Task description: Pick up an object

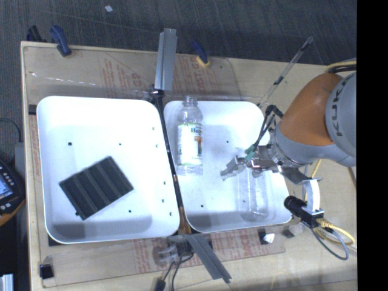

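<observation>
Ridged pad in left bin; two bottles in right bin.

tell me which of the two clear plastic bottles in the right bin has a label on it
The clear plastic bottle with the white label, lying at the right white bin's left side. The other, a bare clear plastic bottle, lies just below the tool.

Faint reddish print on bench unreadable, bottle label illegible
</observation>
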Robot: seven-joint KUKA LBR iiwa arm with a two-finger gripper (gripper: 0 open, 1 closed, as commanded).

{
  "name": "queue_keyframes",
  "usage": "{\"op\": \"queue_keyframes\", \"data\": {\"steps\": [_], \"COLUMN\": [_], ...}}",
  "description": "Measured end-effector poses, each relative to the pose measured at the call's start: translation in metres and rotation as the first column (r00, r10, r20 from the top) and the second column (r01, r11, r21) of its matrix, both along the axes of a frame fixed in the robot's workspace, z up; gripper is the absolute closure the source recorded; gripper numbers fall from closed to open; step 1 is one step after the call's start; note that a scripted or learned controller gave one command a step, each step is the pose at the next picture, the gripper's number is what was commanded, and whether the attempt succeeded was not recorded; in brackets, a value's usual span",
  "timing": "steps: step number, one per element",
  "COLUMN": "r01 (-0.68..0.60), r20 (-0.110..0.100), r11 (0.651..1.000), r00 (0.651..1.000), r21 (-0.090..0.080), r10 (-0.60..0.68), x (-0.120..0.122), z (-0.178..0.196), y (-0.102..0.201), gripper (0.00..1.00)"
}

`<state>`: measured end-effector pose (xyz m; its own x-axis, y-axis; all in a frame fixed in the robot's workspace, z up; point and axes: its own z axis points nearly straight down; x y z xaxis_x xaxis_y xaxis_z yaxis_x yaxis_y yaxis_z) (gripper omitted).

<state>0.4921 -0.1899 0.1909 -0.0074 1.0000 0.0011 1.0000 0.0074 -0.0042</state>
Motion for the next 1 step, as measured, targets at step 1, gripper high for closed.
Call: {"op": "queue_keyframes", "data": {"steps": [1], "r01": [0.034], "r20": [0.002], "r11": [0.999], "r00": [0.999], "r21": [-0.002], "r10": [-0.034], "x": [0.0949], "z": [-0.0489], "y": [0.0270], "gripper": [0.00]}}
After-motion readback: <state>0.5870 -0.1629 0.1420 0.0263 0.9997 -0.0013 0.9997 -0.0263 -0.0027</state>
